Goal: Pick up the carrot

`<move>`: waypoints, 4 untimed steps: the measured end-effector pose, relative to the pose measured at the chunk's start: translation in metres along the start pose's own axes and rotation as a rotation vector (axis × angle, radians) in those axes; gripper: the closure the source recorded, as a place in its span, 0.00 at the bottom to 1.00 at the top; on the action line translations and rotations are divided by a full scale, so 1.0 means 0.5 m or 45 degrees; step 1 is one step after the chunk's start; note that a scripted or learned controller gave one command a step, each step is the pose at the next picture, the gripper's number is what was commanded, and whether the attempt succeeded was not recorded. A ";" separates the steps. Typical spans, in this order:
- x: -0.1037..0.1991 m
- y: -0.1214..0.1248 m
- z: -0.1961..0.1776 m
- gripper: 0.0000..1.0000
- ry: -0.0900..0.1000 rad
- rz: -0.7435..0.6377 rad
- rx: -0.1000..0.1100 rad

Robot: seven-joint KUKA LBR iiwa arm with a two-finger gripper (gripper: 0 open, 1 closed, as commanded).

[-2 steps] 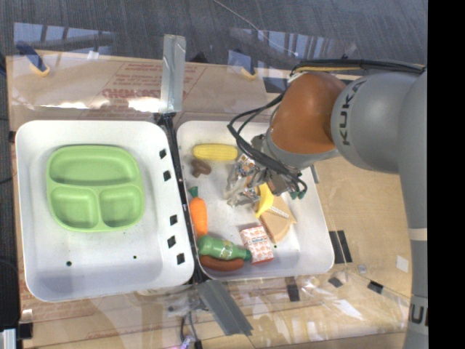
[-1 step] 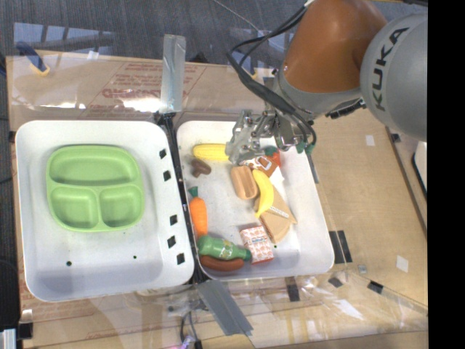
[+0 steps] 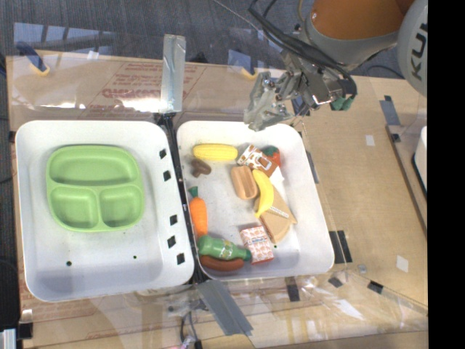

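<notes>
Gripper [image 3: 263, 107] hung above the far rim of the right bin [image 3: 314, 217], nothing between its fingers, their spread unclear, while the carrot [image 3: 198, 214] lay untouched by the bin's left wall, well apart, so approach, grasp and lift all remained

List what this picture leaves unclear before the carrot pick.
- End effector: camera view, blurred and small against the bench, so how its fingers stand is unreadable.
- Carrot: its lower tip is hidden by the green item lying over it.
- Arm: cut off by the top edge.
- Small box: print too small to read.
</notes>
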State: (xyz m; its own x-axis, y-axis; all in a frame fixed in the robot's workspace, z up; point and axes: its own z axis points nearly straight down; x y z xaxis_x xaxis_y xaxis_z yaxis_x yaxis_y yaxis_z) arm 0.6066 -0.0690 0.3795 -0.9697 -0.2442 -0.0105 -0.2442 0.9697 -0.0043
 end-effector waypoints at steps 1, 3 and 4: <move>-0.096 -0.040 -0.059 1.00 0.004 -0.252 -0.003; -0.090 0.003 0.077 1.00 0.001 -0.214 -0.002; -0.021 0.041 0.208 1.00 0.013 -0.331 -0.009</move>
State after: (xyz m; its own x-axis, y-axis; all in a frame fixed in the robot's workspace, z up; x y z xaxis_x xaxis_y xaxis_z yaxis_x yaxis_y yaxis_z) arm 0.6130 -0.0468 0.2758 -0.8743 -0.4855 0.0006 -0.4855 0.8743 0.0012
